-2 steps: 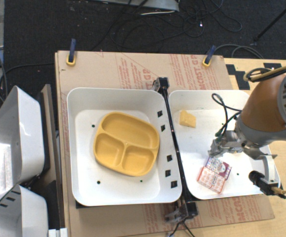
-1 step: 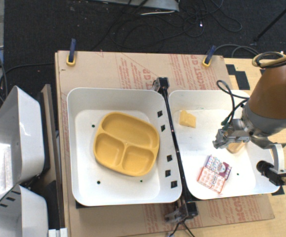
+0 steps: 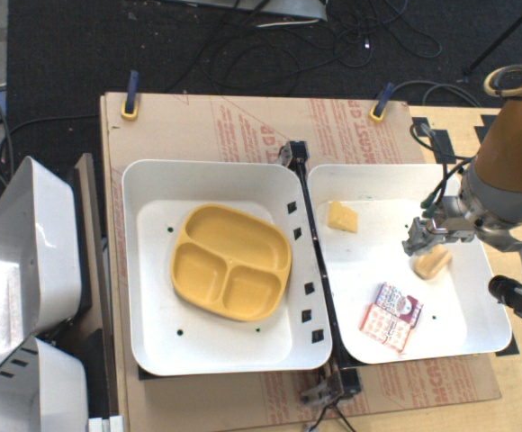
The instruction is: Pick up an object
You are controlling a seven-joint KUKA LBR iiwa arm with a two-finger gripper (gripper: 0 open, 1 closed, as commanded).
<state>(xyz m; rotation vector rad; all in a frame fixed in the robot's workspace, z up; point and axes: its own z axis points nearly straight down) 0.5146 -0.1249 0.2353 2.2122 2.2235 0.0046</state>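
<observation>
Both white bins point(image 3: 144, 241) are looking like smooth, slightly glossy plastic. The yellow divided plate point(image 3: 230, 262) is showing a smooth matt plastic finish. The surface point(image 3: 243, 120) is appearing as printed brown cardboard, matt. The small packet point(image 3: 391, 316) is looking like printed paper or foil, faintly shiny.

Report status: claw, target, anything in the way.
Claw low in right bin, just above tan block. No grasp visible. Wedge and packet lie apart.

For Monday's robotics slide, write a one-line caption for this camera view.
Gripper above a tan block in the right bin; yellow divided plate in the left bin.
</observation>
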